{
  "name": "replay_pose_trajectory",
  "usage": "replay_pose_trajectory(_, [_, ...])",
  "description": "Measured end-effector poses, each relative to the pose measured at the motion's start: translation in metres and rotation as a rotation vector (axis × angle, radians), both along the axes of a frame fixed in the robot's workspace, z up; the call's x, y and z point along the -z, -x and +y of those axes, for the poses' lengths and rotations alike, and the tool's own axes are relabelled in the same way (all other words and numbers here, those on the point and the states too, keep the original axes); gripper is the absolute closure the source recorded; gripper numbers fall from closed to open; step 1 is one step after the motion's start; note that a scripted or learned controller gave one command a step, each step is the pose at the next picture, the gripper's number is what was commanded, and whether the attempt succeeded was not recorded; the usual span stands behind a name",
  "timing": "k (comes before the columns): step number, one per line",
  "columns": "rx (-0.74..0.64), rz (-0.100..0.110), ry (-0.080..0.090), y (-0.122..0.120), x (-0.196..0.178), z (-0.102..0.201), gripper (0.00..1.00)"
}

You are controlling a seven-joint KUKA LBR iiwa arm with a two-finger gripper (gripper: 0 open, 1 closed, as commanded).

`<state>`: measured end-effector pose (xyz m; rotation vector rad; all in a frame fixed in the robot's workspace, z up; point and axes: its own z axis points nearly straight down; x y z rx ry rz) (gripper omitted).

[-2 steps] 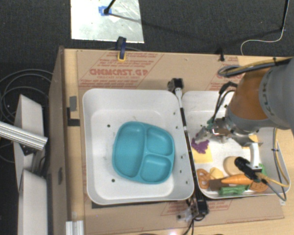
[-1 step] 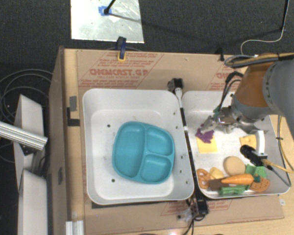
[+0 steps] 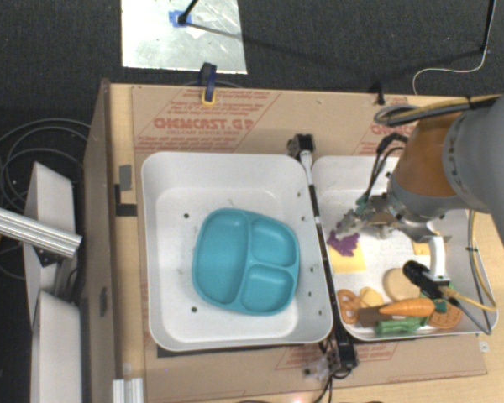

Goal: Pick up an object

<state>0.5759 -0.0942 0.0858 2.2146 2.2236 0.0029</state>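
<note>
Arm lowered into right-hand bin (image 3: 353,175) from right side, wrist over bin's near-centre, apparently to bring gripper (image 3: 359,222) down among small items. Gripper opening: cannot tell, tip blurred against bin floor. No item seen between its tips. Purple piece (image 3: 344,243) just below gripper, touching or nearly so; likeliest pick target. Yellow slab (image 3: 348,262) directly beyond purple piece. Carrot (image 3: 406,308) and other toy foods farther off, toward bin's near edge. Teal divided plate (image 3: 245,260) well apart, in left-hand bin (image 3: 172,175)
</note>
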Motion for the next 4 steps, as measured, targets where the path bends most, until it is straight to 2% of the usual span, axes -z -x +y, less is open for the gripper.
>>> replay_pose_trajectory(1, [0.004, -0.001, 0.0, 0.021, 0.0, 0.005, 0.0])
replay_pose_trajectory(2, [-0.001, -0.003, 0.001, -0.021, 0.0, -0.018, 0.0])
replay_pose_trajectory(3, [0.003, 0.001, 0.0, 0.0, 0.001, -0.007, 0.0])
replay_pose_trajectory(4, [0.003, 0.0, 0.0, 0.003, 0.001, -0.004, 0.0])
